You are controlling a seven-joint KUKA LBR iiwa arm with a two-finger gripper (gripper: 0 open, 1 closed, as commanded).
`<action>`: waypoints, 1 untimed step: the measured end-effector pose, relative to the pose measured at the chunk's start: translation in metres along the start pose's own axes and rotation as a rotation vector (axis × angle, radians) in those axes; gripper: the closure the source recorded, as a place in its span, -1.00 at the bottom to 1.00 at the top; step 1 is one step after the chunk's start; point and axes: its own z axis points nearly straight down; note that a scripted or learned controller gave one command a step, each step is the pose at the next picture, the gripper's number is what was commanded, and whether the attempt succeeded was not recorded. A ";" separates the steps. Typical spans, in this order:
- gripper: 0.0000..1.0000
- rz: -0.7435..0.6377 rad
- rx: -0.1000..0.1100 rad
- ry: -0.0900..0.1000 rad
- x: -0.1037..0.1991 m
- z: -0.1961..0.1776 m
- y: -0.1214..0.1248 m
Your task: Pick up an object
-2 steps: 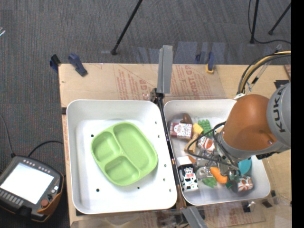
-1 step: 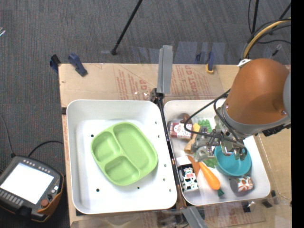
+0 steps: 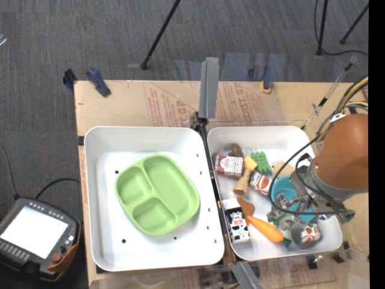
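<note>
Grey carpet all round, with tripod legs at the back and a cardboard-topped surface (image 3: 150, 104) carrying two white bins side by side. Down inside the right bin (image 3: 283, 131), near its right wall: the pincer (image 3: 299, 213), tangled behind black cables under the orange band of the arm (image 3: 343, 155). Open or closed, impossible to tell from this slant.

Just behind the pincer, touching or nearly so, a teal bowl (image 3: 284, 191). Just beside it toward the front edge, a small grey and red can (image 3: 308, 234). To its left, close by, an orange carrot (image 3: 265, 228), lying slantwise. Farther left, a cow-patterned carton (image 3: 239, 226) against the bin wall. Behind and left, a cone (image 3: 243, 182), a red-labelled jar (image 3: 260, 182), a brown bottle (image 3: 228, 164) and a green toy (image 3: 261, 160). Well apart to the left, in the other bin (image 3: 96, 161), a green divided plate (image 3: 157, 194).
</note>
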 end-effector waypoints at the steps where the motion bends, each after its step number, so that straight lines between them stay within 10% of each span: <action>1: -1.00 -0.002 0.002 -0.003 -0.001 -0.001 0.000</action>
